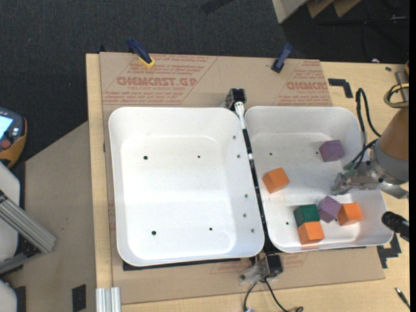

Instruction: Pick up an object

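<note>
Several small blocks lie in the right bin [292,125]. A purple block [332,150] sits toward the back right and an orange block [276,179] near the middle left. At the front, a green block [306,214], a second purple block [330,208] and two orange blocks [351,213] [311,232] are clustered together. My gripper [342,182] reaches in from the right edge and hangs low over the bin floor, between the rear purple block and the front cluster. It is just above and right of the second purple block, with no block seen in its grasp.
The left bin [175,181] lies beside the right one, with a black divider [250,168] between them. Both rest on a cardboard sheet [162,77] held by blue clamps [140,52]. Cables [361,112] run along the right bin's far right rim.
</note>
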You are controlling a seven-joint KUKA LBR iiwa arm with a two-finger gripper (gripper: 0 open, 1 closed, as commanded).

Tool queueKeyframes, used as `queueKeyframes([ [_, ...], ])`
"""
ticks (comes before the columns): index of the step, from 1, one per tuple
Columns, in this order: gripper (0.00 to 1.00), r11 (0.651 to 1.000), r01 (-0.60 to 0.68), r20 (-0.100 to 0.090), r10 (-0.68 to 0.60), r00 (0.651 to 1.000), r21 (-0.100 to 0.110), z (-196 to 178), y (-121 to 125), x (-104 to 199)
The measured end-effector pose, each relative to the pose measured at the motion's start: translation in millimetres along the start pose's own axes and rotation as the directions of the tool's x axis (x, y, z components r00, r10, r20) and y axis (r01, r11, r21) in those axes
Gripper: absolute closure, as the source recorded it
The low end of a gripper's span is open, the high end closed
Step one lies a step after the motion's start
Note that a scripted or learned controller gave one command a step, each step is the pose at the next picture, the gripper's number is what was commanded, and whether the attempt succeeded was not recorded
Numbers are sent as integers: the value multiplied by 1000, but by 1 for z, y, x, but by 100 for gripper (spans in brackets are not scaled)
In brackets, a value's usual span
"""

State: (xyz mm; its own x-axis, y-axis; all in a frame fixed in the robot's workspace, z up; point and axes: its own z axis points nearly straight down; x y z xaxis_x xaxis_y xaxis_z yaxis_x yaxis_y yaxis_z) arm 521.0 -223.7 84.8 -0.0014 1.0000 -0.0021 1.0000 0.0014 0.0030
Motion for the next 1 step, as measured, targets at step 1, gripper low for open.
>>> queueKeyframes([
  [1,100,1000,5,1,-5,1000,-6,-1,95,18],
])
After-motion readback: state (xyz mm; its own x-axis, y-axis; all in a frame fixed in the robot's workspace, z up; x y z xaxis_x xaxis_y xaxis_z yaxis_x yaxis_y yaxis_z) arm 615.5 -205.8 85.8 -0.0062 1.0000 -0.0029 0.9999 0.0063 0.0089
